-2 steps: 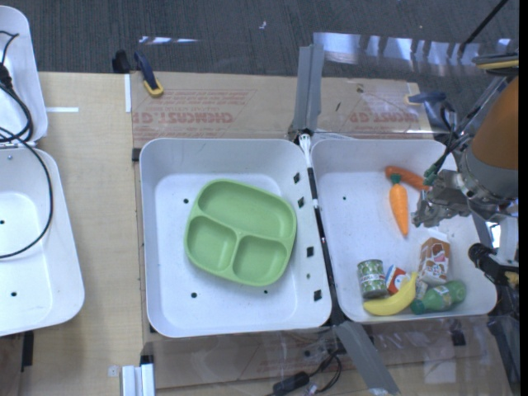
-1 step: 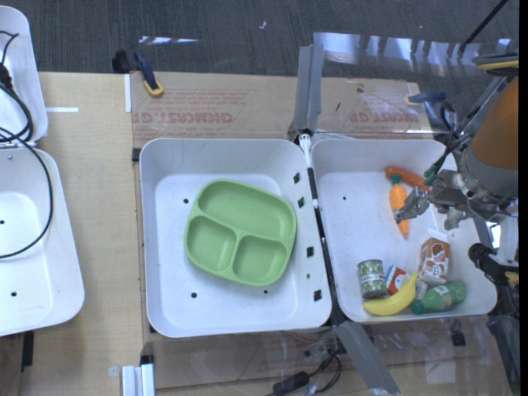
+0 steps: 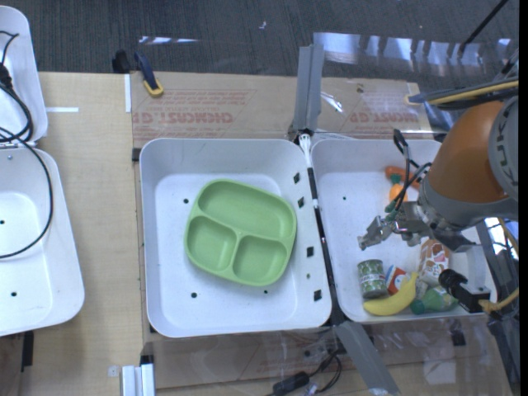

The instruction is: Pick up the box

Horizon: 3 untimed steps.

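The small white and brown cardboard box [image 3: 433, 261] stands in my right white plastic bin [image 3: 346, 221], close to its front edge. My gripper [image 3: 375, 233] hangs just left of it, and I cannot tell its grip. A green can [image 3: 372, 278] and yellow banana [image 3: 394, 299] lie nearby. A green divided plate [image 3: 241, 233] sits in the left white bin [image 3: 165, 246].
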Available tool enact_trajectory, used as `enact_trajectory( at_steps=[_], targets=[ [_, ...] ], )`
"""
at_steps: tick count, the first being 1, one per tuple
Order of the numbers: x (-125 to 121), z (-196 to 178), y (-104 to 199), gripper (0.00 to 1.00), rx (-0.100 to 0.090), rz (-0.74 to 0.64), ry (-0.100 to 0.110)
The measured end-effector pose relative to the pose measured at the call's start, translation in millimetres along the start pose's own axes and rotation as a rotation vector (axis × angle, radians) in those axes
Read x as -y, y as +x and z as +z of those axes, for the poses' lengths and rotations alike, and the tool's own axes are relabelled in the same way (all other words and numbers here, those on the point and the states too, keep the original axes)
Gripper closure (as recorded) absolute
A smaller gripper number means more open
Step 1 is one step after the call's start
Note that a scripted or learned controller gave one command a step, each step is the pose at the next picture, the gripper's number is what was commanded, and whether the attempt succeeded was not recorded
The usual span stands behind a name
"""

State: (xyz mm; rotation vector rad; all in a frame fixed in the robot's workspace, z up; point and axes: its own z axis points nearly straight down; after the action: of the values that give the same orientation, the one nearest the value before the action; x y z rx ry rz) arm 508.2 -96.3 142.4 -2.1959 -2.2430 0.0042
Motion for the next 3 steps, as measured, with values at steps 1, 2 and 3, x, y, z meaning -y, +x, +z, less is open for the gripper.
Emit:
enact_trajectory(
  at_steps=[1,2,3],
  targets=[
    [11.9,52.1,-27.8,0.00,0.000,0.017,0.000],
    [-48.8,26.4,-48.4,0.00,0.001,-0.190,-0.004],
    [3.7,51.9,-8.1,0.00,0.000,-0.143,0.000]
  ],
)
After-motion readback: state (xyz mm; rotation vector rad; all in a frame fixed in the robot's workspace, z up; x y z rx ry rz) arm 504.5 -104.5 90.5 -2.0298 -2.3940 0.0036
